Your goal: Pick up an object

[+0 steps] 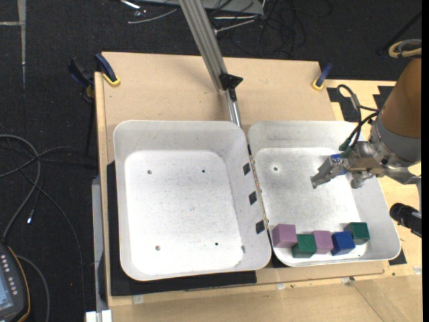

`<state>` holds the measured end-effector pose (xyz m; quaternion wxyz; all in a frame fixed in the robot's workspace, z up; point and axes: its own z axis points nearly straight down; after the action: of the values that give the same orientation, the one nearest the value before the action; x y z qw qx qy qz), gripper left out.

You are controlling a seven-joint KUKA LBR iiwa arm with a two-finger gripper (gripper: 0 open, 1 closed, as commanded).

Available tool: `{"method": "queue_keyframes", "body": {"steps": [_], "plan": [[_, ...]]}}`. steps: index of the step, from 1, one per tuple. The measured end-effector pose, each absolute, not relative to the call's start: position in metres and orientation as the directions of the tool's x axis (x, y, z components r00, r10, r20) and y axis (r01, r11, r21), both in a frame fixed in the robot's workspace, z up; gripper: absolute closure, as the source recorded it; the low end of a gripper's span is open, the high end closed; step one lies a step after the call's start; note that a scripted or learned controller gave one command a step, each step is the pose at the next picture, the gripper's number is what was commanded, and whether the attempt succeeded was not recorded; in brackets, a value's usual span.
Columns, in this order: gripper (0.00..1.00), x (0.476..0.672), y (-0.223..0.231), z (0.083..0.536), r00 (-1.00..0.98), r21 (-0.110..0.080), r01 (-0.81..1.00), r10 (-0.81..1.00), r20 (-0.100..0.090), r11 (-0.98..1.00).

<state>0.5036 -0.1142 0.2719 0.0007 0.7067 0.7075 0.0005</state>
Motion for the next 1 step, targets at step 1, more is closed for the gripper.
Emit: {"method": "queue_keyframes", "body": {"steps": [1], "plan": [[0.00,0.5057,-0.1852,0.2276,0.007,-0.004,1.000,1.000,-0.002,-0.007]]}}
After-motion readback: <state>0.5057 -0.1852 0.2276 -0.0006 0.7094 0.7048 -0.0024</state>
